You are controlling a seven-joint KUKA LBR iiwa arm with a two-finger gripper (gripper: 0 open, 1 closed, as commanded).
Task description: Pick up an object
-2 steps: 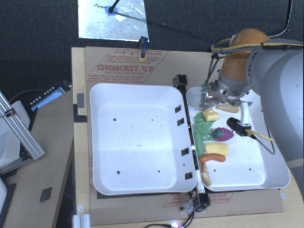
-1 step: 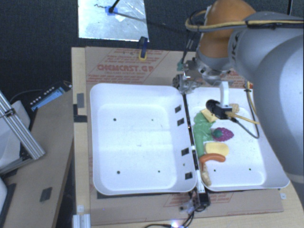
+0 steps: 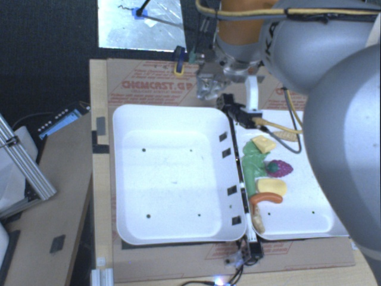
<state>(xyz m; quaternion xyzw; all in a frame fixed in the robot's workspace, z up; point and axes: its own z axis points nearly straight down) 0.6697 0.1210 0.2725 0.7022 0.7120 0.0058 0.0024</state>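
Observation:
Several toy foods lie along the left side of the right bin [image 3: 297, 222]: a yellow wedge [image 3: 264, 143], a green piece [image 3: 252, 162], a purple grape bunch [image 3: 278, 168], a yellow-orange piece [image 3: 271, 187], a red-orange sausage [image 3: 266, 198] and a small beige item [image 3: 258, 222]. My gripper [image 3: 209, 88] hangs over the cardboard just behind the back rim of the left bin [image 3: 172, 165], up and to the left of the foods. I see nothing held in it. The grey arm covers the right bin's far right part.
The bins sit on a cardboard sheet [image 3: 149, 82]. A shiny foil sheet [image 3: 140, 14] lies at the back, with a blue and yellow clamp [image 3: 178, 61] near it. An aluminium rail [image 3: 24, 165] stands at the left. Black clips [image 3: 229, 154] line the divider between the bins.

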